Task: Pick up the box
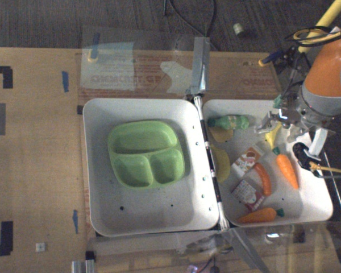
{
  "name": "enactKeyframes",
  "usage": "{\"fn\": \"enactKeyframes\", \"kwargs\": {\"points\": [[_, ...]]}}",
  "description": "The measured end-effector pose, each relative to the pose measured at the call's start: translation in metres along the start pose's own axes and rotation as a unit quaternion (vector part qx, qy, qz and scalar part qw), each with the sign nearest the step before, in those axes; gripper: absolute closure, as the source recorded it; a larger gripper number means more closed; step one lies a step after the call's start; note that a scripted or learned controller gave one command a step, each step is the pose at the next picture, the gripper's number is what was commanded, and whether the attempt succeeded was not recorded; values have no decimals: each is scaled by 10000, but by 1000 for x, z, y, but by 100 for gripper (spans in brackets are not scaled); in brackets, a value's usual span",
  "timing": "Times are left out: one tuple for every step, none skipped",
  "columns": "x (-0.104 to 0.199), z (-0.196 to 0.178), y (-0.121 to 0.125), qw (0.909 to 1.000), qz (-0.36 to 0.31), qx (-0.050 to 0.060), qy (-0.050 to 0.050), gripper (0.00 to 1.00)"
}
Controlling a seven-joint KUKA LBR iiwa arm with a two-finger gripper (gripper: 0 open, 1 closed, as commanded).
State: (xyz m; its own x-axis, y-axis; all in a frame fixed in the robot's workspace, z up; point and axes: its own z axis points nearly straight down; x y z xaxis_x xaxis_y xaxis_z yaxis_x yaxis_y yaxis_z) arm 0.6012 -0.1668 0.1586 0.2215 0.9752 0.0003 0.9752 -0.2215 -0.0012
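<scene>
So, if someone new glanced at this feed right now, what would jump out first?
Probably the green divided plate, lying alone in the left bin. Next, the right bin with its clutter: two carrots, small boxes and a green bottle at its far edge. The grey-and-orange arm hangs over that bin's far right corner.
</scene>
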Motion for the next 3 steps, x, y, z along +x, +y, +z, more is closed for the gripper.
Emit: {"fn": "enactKeyframes", "kwargs": {"points": [[130, -27, 11, 9995, -330, -14, 4, 0], [80, -163, 0, 9848, -1737, -25, -9, 0], [68, 55, -23, 9768, -2142, -9, -1, 0]]}}
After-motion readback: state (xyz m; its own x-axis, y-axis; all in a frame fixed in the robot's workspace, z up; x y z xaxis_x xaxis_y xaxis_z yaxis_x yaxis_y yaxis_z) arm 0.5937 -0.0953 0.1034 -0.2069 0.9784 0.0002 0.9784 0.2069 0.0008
